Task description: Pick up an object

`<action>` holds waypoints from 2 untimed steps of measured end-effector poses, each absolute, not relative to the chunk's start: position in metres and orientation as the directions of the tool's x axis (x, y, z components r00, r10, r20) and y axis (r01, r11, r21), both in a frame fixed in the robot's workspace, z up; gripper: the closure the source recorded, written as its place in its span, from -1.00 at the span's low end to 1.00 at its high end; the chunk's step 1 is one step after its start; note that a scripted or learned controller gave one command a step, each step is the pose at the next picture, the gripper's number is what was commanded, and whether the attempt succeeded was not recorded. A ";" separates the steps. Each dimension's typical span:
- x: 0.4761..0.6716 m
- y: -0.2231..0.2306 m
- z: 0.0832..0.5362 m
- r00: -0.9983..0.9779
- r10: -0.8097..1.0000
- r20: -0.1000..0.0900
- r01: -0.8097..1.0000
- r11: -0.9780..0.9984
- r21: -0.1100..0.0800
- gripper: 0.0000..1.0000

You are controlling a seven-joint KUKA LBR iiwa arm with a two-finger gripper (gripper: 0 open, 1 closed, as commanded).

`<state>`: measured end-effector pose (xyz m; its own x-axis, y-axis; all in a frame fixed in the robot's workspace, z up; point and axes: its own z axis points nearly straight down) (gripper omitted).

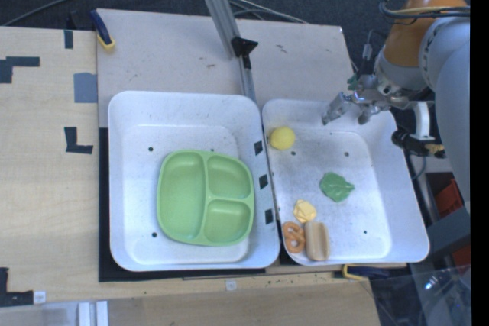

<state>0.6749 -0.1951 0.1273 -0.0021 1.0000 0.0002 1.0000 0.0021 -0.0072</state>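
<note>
Grey arm (451,65), orange band, black cables.

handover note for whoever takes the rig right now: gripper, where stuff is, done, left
Gripper: open, holding nothing, up over the far rim of the right bin.
Right bin: yellow ball near the far left corner, green leaf mid-bin, and at the near edge a small yellow piece, a pretzel and a bread roll bunched together.
Left bin: green divided plate.
Done: nothing picked yet.
Left: go down on one item, close, lift. The ball is probably closest to the gripper.
</note>
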 end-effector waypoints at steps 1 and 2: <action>0.673 -0.197 0.091 0.001 1.000 0.000 1.000 -0.001 -0.019 -1.00; 0.673 -0.197 0.101 0.000 1.000 -0.002 1.000 0.000 -0.019 1.00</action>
<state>0.6726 -0.1968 0.1011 0.0001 1.0000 -0.0022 0.9998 -0.0001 -0.0189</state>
